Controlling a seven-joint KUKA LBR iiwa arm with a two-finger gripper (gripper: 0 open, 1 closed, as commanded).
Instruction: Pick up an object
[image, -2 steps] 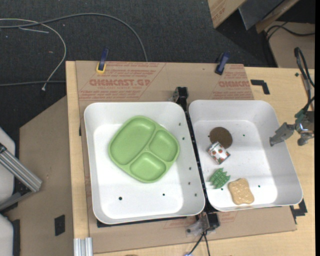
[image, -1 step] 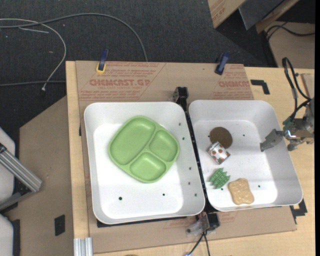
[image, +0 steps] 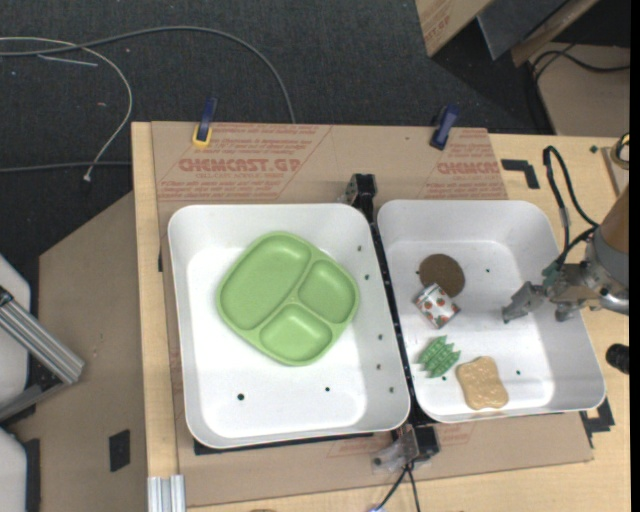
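Fingers of the gripper (image: 538, 303) spread open, holding nothing, right of the brown disc (image: 441, 272). No object is picked yet.

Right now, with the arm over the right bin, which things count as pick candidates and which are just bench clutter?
For the job:
- gripper, open, over the right bin
- brown disc
- small red-and-white block
- green leafy toy
- tan biscuit-shaped piece
- green divided plate in the left bin, possibly

Lying about:
- two blue clamps
- loose cables
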